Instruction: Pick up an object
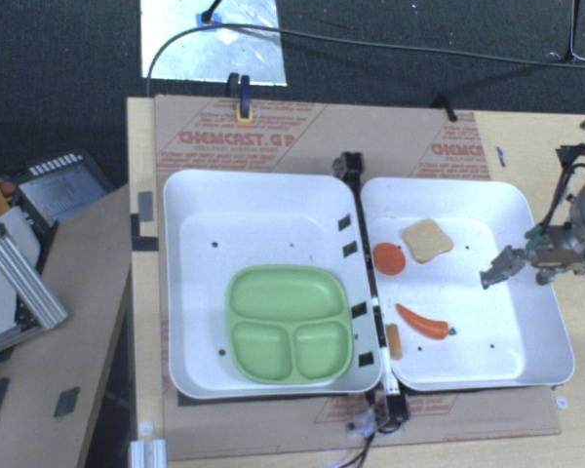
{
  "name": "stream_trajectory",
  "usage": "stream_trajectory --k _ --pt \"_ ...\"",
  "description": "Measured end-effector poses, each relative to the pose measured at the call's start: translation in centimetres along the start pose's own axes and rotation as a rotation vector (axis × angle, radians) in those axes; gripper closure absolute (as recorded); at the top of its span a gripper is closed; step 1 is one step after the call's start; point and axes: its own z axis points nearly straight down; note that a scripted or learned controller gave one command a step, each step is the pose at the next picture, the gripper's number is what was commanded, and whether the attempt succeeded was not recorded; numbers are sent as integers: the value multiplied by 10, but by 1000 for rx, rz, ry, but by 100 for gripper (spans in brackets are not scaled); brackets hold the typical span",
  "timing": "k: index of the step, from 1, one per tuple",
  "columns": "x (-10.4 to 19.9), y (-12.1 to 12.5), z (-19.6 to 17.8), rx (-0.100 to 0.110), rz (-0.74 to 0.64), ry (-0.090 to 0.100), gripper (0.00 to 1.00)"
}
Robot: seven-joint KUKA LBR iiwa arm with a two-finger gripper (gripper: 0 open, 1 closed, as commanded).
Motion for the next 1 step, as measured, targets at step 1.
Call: stream_trajectory --k 1 --pt "0 1 -3 -7 -2 -2 0"
